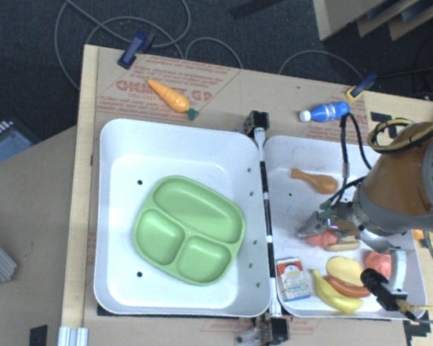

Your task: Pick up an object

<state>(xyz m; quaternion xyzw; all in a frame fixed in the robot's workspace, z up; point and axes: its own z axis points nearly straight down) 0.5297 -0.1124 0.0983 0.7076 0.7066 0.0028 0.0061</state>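
Two bins sit side by side. Low in the right bin (pixel 282 157), the gripper (pixel 322 226) is just above a pinkish object (pixel 323 239), touching or nearly so. How far it is open, I cannot tell. A banana (pixel 335 296) lies nearby.
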